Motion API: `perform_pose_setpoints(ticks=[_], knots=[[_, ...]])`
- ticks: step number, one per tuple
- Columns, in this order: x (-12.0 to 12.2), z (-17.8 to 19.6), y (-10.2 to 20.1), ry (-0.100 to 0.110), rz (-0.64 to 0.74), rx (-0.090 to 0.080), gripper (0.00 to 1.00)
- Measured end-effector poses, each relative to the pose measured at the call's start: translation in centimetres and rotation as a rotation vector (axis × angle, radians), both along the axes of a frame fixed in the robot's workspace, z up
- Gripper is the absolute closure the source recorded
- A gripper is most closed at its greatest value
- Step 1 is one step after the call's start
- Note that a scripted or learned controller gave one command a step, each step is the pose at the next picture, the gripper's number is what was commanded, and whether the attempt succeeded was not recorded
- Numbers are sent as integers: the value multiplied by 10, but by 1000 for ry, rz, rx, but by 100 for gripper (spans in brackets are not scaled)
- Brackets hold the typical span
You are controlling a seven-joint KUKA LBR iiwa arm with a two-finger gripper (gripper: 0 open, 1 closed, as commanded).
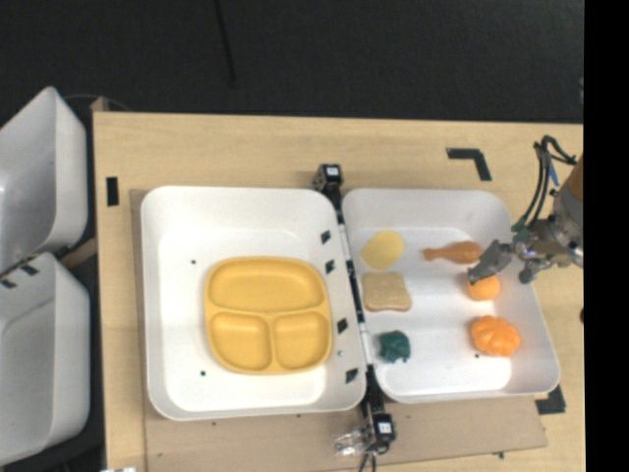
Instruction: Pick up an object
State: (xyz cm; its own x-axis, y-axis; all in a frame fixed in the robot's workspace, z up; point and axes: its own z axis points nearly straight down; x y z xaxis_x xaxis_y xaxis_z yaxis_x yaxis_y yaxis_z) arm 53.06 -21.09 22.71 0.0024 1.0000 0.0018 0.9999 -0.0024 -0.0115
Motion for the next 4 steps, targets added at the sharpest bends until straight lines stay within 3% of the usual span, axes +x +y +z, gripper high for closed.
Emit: perform_pose_setpoints(ticks=[1,3,4], knots=[[3,7,1,-11,4,-3,0],[5,-105,-4,-8,2,-2,0],[5,-127,-5,-10,-2,-3,0]])
